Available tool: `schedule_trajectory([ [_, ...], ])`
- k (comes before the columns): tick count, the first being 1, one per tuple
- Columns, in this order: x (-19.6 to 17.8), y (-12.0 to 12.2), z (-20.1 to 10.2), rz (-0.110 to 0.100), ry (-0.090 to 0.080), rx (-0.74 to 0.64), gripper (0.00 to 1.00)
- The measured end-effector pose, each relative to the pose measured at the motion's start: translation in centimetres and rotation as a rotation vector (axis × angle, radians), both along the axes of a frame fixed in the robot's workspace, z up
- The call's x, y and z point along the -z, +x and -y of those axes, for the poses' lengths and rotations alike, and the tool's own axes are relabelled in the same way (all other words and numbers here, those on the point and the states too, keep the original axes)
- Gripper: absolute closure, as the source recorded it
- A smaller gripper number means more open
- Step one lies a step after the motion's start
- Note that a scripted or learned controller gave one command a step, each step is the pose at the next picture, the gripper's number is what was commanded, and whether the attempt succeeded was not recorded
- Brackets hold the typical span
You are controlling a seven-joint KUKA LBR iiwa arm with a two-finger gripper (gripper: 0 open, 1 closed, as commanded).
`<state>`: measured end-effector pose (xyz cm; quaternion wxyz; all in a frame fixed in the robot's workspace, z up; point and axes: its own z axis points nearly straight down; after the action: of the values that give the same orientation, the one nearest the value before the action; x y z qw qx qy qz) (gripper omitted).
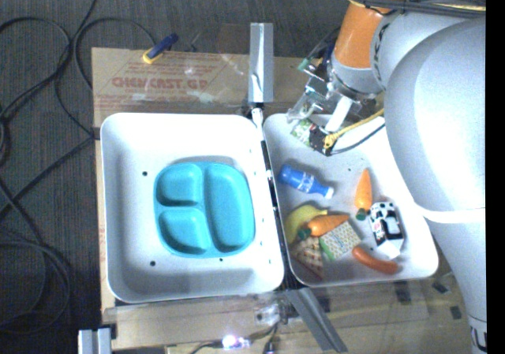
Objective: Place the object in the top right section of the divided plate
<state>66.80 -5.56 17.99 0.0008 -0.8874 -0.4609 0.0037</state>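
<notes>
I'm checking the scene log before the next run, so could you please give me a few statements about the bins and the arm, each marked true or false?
1. The blue divided plate lies in the left bin. True.
2. A carrot already lies on the plate. False: the plate's sections are bare; two carrots lie in the right bin.
3. A blue bottle lies in the right bin. True.
4. The gripper hovers over the plate. False: it is at the right bin's far edge.
5. The banana lies in the right bin. True.
</notes>
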Motion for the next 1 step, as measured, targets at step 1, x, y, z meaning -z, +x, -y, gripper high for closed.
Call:
schedule_trajectory([
  [1,-1.74,-3.49,4.14,-0.001,0.003,-0.327,1.0],
])
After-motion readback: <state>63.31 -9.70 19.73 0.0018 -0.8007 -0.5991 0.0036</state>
